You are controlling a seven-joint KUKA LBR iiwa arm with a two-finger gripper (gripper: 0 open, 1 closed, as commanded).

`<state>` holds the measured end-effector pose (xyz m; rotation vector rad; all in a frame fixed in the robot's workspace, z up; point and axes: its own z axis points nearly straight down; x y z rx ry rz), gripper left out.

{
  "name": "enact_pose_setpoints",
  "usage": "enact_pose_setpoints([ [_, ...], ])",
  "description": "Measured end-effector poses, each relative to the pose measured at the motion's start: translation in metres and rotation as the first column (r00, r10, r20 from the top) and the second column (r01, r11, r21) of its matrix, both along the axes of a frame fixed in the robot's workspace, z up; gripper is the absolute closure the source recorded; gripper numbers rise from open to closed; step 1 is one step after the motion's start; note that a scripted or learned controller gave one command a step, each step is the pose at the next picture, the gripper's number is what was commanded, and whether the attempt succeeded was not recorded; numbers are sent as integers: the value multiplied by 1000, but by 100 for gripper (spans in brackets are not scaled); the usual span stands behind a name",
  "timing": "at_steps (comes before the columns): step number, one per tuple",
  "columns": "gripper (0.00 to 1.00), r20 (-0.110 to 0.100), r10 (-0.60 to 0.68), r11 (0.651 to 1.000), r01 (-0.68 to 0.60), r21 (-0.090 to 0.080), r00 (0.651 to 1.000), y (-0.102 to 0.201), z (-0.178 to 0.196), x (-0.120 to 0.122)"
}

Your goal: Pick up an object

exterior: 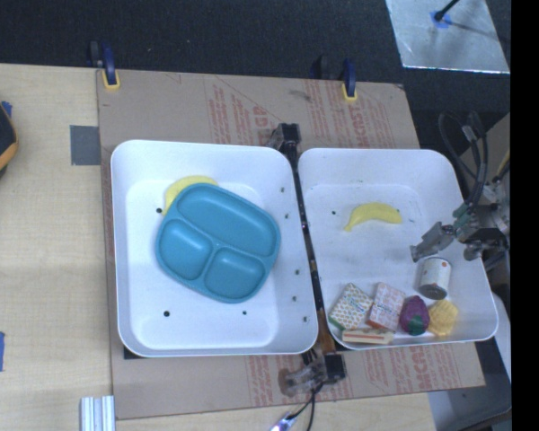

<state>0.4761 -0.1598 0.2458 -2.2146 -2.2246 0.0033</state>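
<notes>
From above, the claw (pixel 451 233) hangs low over the right bin's (pixel 377 164) right side, fingers spread, gripping nothing. Just below it lies a small white cylinder (pixel 433 277). A yellow banana (pixel 373 215) lies mid-bin. The left bin (pixel 139 321) holds a blue divided plate (pixel 217 241).

Two bins sit side by side on a cardboard sheet (pixel 251 115) on the tabletop (pixel 36 241). In the left bin (pixel 135 321), a divided plate (pixel 217 241) lies partly over a disc (pixel 185 187) at its rear. In the right bin (pixel 359 164), a banana (pixel 373 215) lies toward the back; a cup (pixel 433 277) rests near the right wall, and toy foods (pixel 391 312) cluster along the front edge. The gripper (pixel 454 236) hangs just behind the cup.
</notes>
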Motion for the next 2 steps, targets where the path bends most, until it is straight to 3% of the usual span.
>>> enact_pose_setpoints([
  [1, 0, -2, 1, 1000, -1, 0, 1000, 6, -147, 65],
  [2, 0, 2, 0, 1000, 0, -1, 1000, -35, -154, 123],
])
